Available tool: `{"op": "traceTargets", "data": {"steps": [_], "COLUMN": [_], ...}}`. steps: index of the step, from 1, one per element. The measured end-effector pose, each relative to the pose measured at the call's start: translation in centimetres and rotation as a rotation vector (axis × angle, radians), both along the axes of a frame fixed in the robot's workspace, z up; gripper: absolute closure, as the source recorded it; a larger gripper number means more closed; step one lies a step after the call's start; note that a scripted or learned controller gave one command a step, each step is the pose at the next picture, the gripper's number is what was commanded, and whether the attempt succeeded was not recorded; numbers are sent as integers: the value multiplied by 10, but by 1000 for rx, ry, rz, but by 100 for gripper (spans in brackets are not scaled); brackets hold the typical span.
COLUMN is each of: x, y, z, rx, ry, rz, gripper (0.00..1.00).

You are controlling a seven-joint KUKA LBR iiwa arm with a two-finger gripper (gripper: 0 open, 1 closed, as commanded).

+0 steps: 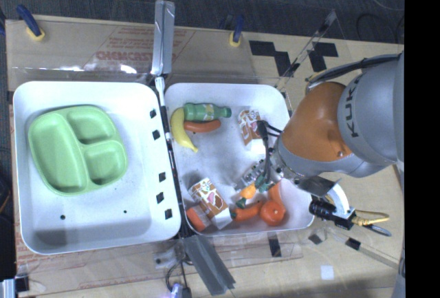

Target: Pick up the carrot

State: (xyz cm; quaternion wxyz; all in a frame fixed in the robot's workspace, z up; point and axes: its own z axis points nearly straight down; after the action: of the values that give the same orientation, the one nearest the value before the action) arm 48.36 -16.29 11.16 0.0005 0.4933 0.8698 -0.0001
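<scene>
The carrot (247,212), orange-red with a green top, lies along the front wall of the right bin (227,93). It sits between a small juice carton (210,198) and a red round fruit (273,211). My gripper (256,177) reaches down into the right bin from the right, just above and behind the carrot, over a small orange piece (247,190). The arm's orange band (313,131) and grey wrist hide the bin's right wall.
In the right bin's back half lie a yellow banana (181,131), a green bottle (205,111), a brown sausage (201,127) and a snack packet (250,126). An orange item (195,219) sits at the front left corner. The left bin (41,231) holds a green divided tray (77,147).
</scene>
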Motion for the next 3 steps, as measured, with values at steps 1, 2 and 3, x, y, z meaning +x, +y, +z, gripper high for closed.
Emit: {"op": "traceTargets", "data": {"steps": [1, 2, 3], "x": [13, 13, 0], "y": [93, 93, 37], "z": [118, 118, -2], "rx": [1, 1, 5], "ry": [0, 1, -14], "rz": [-47, -47, -289], "gripper": [100, 0, 0]}}
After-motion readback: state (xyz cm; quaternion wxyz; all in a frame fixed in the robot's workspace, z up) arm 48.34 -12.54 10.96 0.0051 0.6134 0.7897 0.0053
